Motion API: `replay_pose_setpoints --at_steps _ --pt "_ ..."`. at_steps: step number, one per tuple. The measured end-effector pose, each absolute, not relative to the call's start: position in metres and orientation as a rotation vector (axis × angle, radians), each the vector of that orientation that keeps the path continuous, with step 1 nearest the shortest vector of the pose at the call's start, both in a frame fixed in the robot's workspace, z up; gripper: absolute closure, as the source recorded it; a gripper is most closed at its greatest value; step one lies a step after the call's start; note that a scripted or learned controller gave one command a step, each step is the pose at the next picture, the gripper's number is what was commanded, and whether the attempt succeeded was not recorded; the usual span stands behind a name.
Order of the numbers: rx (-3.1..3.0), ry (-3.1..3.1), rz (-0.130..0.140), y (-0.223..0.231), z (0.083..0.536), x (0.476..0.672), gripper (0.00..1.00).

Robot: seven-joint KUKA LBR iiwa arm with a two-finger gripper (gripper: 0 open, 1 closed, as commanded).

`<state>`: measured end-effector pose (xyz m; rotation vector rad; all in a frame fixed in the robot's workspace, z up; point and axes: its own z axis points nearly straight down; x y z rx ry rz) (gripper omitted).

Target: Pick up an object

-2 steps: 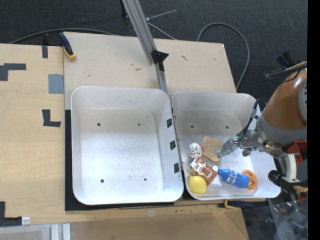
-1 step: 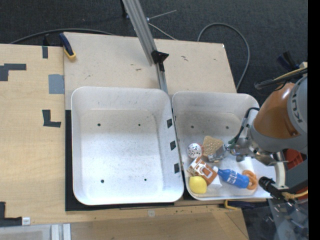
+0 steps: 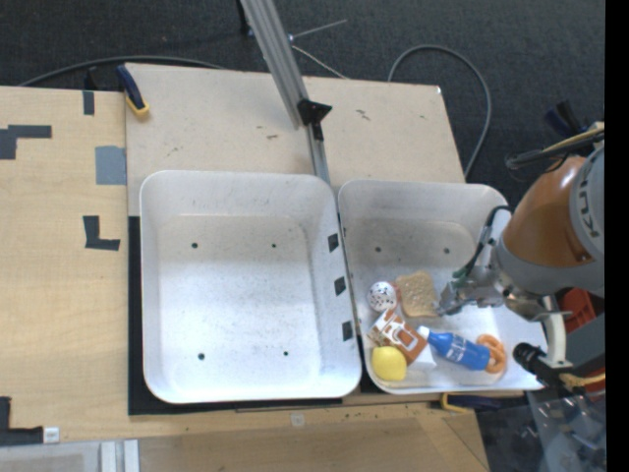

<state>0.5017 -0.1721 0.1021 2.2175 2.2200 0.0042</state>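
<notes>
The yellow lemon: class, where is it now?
The lemon lies in the right bin's front-left corner, just below the red-and-white carton.

text: none legible | labels: red-and-white pack (image 3: 397, 334) and blue bottle (image 3: 456, 348) in right bin, print too small to read

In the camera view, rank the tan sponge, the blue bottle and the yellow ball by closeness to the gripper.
From the gripper:
1. tan sponge, just to its left.
2. blue bottle, below it near the bin's front.
3. yellow ball, at the right bin's front-left corner.
</notes>
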Motion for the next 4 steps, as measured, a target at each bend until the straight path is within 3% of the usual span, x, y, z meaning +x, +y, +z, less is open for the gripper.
replay_pose_setpoints --at_steps 2,3,4 --pt "2.217 2.221 0.002 -0.177 0.201 0.513 1.00" --pt "2.220 2.223 0.000 -0.176 0.209 0.514 1.00" --pt "2.218 2.229 -0.001 -0.131 0.207 0.516 1.00"
